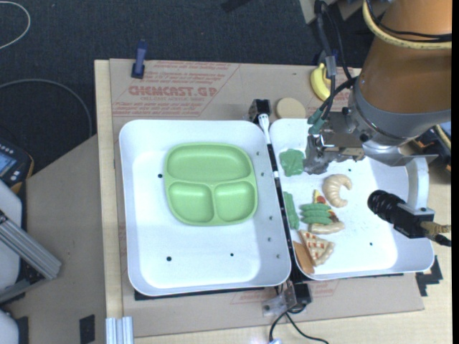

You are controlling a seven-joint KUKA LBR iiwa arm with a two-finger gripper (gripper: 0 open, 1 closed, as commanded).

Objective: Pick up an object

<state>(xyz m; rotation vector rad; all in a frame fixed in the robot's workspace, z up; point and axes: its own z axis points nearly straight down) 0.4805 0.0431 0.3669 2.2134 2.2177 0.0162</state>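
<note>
The arm [405, 56] is cut off by the top and right edges, and its bulk hides the far right corner of the right bin [373, 260]. The gripper [317, 165] sits low in that bin, beside a green toy [292, 161]; its fingertips are too dark and small to tell apart. A yellow object [320, 82] beyond the bin is partly hidden behind cables. At the left edge, a dark device [13, 165] and a white, metal-railed thing [18, 253] are cut off.
</note>
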